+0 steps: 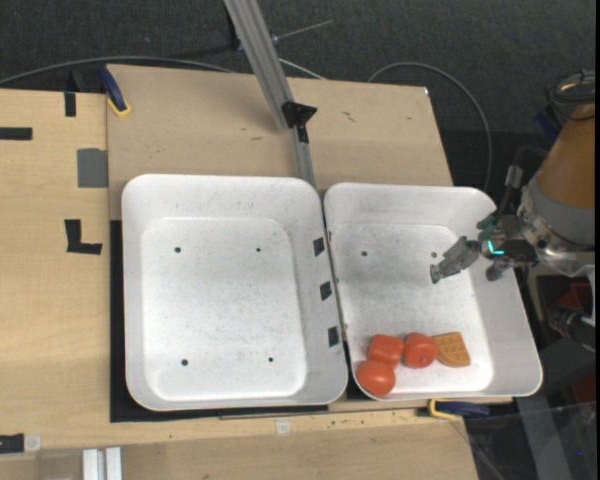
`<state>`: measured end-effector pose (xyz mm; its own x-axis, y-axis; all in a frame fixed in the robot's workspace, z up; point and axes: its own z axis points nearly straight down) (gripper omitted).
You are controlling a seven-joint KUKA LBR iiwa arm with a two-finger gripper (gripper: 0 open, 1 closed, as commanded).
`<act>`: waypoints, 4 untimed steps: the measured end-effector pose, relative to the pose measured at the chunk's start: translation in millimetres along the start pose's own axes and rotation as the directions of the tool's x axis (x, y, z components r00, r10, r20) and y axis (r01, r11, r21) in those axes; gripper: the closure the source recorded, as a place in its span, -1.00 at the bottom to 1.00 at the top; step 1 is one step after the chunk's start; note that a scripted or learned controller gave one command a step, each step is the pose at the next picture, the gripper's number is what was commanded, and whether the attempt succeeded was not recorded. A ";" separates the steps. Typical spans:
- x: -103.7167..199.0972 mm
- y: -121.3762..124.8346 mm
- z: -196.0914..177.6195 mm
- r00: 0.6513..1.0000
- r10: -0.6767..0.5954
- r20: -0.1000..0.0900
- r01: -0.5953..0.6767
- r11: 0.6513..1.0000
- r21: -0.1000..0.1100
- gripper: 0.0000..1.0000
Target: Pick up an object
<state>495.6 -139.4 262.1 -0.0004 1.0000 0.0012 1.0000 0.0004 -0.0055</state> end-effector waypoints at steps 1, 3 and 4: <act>0.0 0.8 -2.1 1.000 -0.001 0.001 0.001 1.000 -0.004 -1.00; -6.5 4.9 94.4 1.000 0.000 0.000 0.000 1.000 0.001 -1.00; -11.9 3.2 140.1 1.000 0.000 0.000 0.000 1.000 0.002 -1.00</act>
<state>498.0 -151.2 122.0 -0.0002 1.0000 0.0015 1.0000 0.0002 -0.0076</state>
